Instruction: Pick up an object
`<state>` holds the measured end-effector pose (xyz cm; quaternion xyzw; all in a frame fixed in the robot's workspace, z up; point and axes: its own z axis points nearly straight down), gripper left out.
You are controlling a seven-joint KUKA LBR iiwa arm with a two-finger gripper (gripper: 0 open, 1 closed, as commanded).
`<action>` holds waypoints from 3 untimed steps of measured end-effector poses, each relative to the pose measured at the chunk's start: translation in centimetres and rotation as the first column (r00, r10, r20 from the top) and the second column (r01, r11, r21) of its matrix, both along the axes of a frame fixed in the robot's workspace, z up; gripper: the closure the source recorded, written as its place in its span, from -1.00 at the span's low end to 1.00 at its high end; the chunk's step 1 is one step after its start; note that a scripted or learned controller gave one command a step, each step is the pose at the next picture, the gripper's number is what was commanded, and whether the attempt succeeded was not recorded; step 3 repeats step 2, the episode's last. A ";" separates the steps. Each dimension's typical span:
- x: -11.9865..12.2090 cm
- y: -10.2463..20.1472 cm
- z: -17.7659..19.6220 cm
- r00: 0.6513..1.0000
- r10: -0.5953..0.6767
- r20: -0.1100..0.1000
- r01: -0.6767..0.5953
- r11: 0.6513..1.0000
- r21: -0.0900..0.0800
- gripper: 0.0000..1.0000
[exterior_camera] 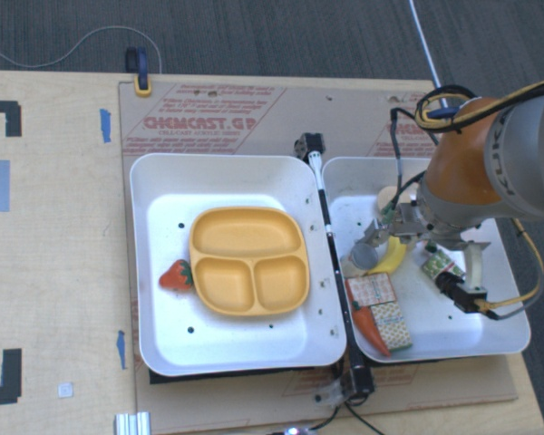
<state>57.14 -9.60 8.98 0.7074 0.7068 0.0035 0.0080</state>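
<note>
Gripper low in right bin, over banana beside carrot. Likely lining up a grasp. Whether it grips anything: cannot tell.

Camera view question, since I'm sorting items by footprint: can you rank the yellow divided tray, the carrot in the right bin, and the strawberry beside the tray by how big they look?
1. yellow divided tray, by far the largest.
2. carrot.
3. strawberry, though part of it is tucked against the tray, so the gap to the carrot is unsure.
</note>
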 end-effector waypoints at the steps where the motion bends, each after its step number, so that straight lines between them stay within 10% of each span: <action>1: 0.2 -0.4 1.2 1.000 -0.004 0.007 0.004 1.000 -0.007 1.00; 2: -9.2 3.3 9.5 1.000 0.001 -0.018 -0.001 1.000 0.008 1.00; 3: -9.2 3.3 9.5 1.000 0.001 -0.018 -0.001 1.000 0.008 1.00</action>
